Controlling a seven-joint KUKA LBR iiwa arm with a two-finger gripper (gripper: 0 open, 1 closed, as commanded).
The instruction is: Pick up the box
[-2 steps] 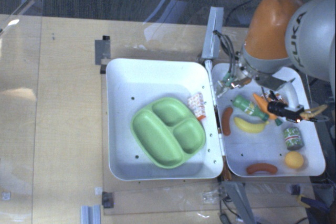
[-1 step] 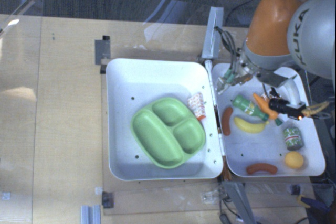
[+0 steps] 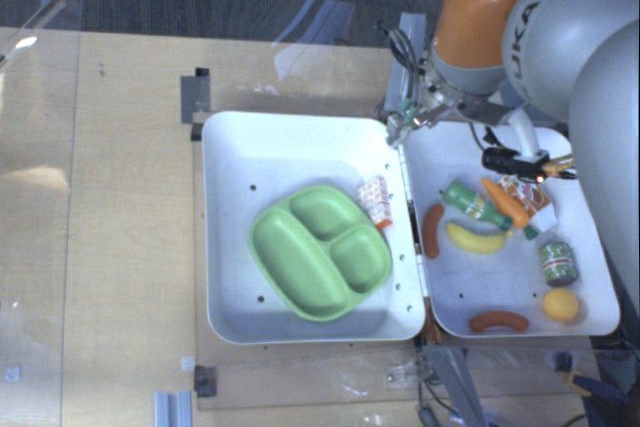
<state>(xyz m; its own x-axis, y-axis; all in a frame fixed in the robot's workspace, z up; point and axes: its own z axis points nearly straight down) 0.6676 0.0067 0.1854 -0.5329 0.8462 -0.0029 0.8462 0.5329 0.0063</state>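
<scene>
Camera view from above shows us two white bins side by side, and we go through them from left to right. The left bin [image 3: 230,305] holds a green divided plate [image 3: 320,250]. Just beside the plate's upper right corner lies a small box [image 3: 374,199] with red and white print, close to the wall that this bin shares with its neighbour. We judge that this is the box we must pick up.

The right bin [image 3: 600,290] holds toy food: a sausage [image 3: 431,230], a green bottle [image 3: 470,203], a banana [image 3: 475,238], a carrot [image 3: 506,201], a small can [image 3: 558,261], a second sausage [image 3: 498,321] and an orange [image 3: 561,305].

The gripper [image 3: 405,122] hangs at the top of the divide between the bins, above the box and apart from it. We cannot tell how far the claw is spread, because it is small and dark there. Nothing shows between it.

To do this step well, we should bring the claw down over the box and keep away from the plate rim and the bin wall. The box lies tilted, so we should turn the claw to close across its narrow side.
</scene>
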